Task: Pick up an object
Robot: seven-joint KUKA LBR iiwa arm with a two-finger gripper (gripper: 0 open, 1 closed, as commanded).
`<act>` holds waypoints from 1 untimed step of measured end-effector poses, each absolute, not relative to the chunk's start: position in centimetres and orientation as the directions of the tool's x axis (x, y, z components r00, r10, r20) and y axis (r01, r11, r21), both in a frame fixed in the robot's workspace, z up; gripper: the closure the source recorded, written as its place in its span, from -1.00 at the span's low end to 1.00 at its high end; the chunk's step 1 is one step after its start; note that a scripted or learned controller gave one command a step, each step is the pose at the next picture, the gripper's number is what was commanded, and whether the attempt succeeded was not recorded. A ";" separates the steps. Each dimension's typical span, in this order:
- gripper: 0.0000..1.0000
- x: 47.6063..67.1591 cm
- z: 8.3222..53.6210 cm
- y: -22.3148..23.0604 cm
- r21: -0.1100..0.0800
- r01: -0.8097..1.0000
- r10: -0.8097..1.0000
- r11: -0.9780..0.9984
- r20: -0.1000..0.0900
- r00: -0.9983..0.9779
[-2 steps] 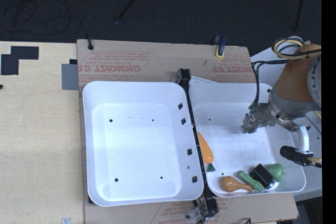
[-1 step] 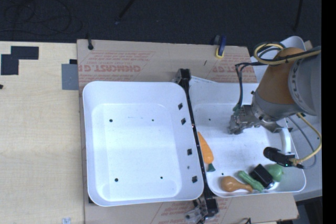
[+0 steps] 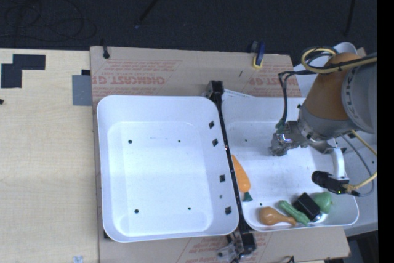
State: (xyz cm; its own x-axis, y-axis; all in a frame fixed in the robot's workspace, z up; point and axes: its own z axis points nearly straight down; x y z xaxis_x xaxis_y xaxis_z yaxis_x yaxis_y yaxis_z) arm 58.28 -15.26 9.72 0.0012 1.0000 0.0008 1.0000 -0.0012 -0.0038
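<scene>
White plastic makes up the two shallow bins sitting side by side on a sheet of brown cardboard, which lies on a pale wooden surface (image 3: 43, 151). The left bin (image 3: 117, 126) shows a bare floor marked with a few small dark dots. The right bin (image 3: 258, 132) holds the loose things, all gathered toward its near edge. An orange carrot-like piece (image 3: 242, 177) lies against the black divider between the bins, tilted along it. Near the front rim sit a tan pear-shaped object (image 3: 274, 215), a long green piece (image 3: 292, 211) just beside it, a small black block (image 3: 306, 205) resting on or against the green piece, and a rounded green object (image 3: 322, 201) touching the block's far side.

The grey arm with its orange band reaches in from the right, and the jaws (image 3: 282, 141) hang over the middle of the right bin, well apart from the cluster at the front and from the carrot-like piece. Whether the jaws are open or closed cannot be told from this angle; nothing is visibly between them. A blue clamp (image 3: 258, 53) grips the cardboard's far edge.
</scene>
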 end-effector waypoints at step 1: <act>1.00 58.2 10.7 -15.4 -0.005 1.000 1.000 -0.004 0.001 0.004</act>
